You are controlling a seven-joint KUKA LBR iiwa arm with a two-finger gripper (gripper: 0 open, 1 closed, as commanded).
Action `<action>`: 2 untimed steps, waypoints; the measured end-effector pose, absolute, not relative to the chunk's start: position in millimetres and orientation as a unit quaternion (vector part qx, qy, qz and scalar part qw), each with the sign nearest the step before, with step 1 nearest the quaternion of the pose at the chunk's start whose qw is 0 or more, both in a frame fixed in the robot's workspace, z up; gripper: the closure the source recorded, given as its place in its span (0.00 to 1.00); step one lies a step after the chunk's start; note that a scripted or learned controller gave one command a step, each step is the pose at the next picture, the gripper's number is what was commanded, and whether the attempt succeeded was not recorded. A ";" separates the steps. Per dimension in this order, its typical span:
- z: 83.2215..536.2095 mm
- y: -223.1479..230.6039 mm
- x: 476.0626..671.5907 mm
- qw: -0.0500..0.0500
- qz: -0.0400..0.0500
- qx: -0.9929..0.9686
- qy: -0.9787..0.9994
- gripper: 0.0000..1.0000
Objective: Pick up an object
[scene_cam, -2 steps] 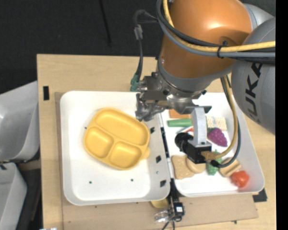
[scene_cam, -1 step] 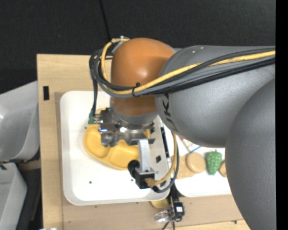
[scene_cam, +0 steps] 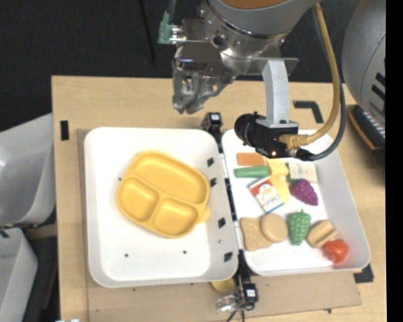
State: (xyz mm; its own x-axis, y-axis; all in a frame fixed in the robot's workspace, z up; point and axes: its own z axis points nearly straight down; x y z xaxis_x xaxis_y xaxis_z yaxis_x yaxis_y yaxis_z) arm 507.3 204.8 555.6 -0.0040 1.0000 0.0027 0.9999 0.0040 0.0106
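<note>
No legible text, labels or numbers anywhere.

The yellow tray (scene_cam: 162, 194) looks like smooth, slightly glossy plastic, and so do the two white bins (scene_cam: 101, 247) (matt at the rims). The table (scene_cam: 121, 99) shows pale, matt wood. The hand (scene_cam: 191, 99) looks like dull grey metal.

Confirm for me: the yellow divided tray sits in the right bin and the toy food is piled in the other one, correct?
Not quite. The camera view shows the yellow divided tray in the left bin; the toy food is in the right bin.
</note>
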 end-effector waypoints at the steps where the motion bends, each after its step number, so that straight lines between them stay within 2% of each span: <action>1: 430.2 126.9 552.4 -0.002 -0.009 0.710 0.704 1.00; 2: 351.3 204.5 533.2 -0.003 -0.006 0.704 0.710 1.00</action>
